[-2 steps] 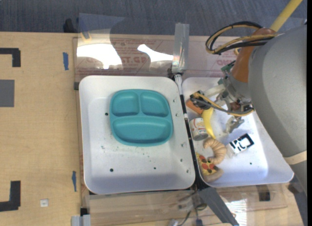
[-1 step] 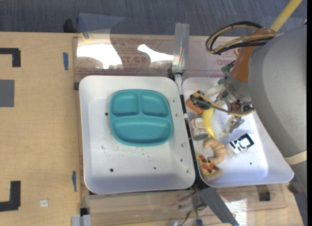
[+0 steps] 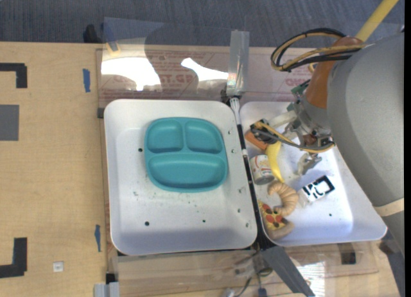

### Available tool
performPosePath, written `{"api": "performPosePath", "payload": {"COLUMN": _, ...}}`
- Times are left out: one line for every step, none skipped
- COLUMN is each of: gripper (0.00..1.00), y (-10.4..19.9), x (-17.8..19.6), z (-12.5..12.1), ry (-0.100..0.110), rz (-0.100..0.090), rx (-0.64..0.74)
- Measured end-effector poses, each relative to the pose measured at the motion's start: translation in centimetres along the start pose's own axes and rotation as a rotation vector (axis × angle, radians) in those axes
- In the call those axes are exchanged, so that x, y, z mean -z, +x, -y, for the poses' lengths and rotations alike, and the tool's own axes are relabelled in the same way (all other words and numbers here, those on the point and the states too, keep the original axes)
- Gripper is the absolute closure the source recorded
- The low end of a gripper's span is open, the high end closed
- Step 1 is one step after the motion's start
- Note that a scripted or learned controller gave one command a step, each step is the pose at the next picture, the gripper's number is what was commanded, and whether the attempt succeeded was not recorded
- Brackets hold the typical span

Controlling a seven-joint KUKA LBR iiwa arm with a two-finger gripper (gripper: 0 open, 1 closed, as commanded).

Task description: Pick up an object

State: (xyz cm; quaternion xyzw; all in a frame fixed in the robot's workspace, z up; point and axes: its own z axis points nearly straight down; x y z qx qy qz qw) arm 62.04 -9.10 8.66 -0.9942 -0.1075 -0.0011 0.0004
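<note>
Your candidates all lie in the right bin [image 3: 334,222], crowded along its left wall, while the left bin [image 3: 122,161] carries a teal divided plate [image 3: 186,153] at its centre. The gripper [image 3: 308,154] hangs over the upper middle of the right bin, and the wrist and cables in front of it hide the tips, so you cannot tell whether it is parted or clenched, and nothing can be seen held in it. Just to its nine o'clock lies a yellow banana [image 3: 275,161], running roughly twelve to six; it looks like a light plastic toy, stiff and smooth, so judge it slippery along its length and take it across the narrow middle instead of at the tapered ends. Touching it on the left is a small can [image 3: 261,169] lying on its side, which would likely roll away if you nudge it. At the banana's twelve o'clock sits an orange and black piece [image 3: 259,135], too tangled to read clearly. At the banana's six o'clock you have a tan croissant [image 3: 286,196], probably light and rigid with ridges that give some purchase; close across its thick centre. Further toward six lies a pizza slice [image 3: 275,217], flat and low, hard to get under. A black and white tag [image 3: 318,187] sits apart at the gripper's six o'clock.
</note>
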Motion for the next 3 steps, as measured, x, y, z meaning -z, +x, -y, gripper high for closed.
{"api": "performPosePath", "payload": {"gripper": 0.0, "y": 0.0, "x": 0.0, "z": 0.0, "ry": 0.0, "rz": 0.0, "rx": 0.0}}
{"api": "performPosePath", "payload": {"gripper": 0.0, "y": 3.7, "x": 0.0, "z": -1.2, "ry": 0.008, "rz": 0.012, "rx": -0.015}}
{"api": "performPosePath", "payload": {"gripper": 1.0, "y": 4.0, "x": 1.2, "z": -1.1, "ry": 0.005, "rz": 0.0, "rx": -0.014}}
